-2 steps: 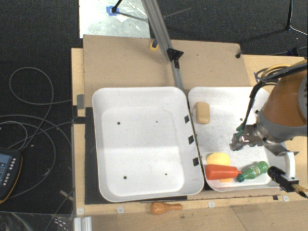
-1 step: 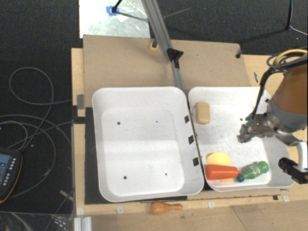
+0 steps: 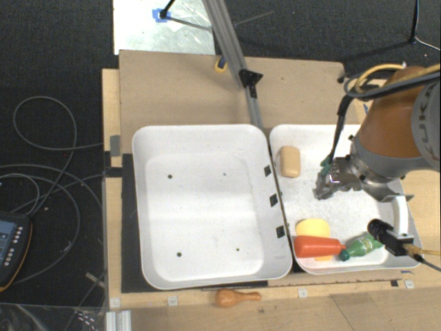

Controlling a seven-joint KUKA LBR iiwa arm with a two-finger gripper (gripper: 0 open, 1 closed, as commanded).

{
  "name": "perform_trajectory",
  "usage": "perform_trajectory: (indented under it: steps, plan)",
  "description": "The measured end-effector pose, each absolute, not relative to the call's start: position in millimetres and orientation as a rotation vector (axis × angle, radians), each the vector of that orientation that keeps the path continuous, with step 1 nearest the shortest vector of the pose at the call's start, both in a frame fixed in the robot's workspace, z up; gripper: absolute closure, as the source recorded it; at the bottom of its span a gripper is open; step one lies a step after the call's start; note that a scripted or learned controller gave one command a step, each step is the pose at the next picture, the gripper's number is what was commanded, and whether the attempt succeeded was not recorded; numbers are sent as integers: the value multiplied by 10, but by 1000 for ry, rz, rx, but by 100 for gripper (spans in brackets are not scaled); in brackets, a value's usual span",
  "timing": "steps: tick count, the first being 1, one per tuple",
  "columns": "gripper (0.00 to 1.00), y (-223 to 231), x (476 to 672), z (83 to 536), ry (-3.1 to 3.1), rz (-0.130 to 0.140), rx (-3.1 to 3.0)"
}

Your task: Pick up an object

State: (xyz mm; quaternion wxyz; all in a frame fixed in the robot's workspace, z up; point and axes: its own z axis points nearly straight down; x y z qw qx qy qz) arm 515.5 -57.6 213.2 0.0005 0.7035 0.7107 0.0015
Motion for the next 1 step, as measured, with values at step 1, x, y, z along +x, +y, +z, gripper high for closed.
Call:
perform_trajectory:
  steps: [1]
  plan:
    - [100, -165, 5371, 2227, 2231, 7, 2210]
